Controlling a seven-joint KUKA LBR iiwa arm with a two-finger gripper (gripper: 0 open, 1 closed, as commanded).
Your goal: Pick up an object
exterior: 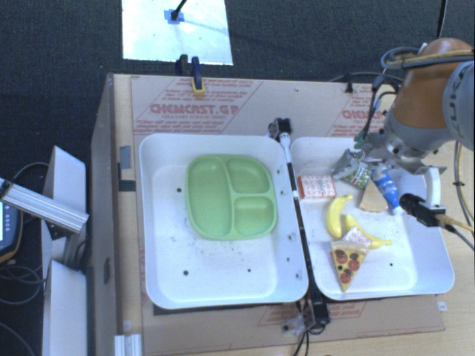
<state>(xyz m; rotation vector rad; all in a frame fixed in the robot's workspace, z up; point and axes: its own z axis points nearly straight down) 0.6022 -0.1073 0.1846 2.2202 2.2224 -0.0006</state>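
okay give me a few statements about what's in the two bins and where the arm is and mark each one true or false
1. The green divided plate lies in the left bin. True.
2. The banana lies on the green plate. False: it lies in the right bin.
3. The pizza slice lies nearer the camera than the banana. True.
4. The arm hangs over the left bin. False: it is over the right bin's far side.
5. The red-and-white packet sits close to the divider between the bins. True.
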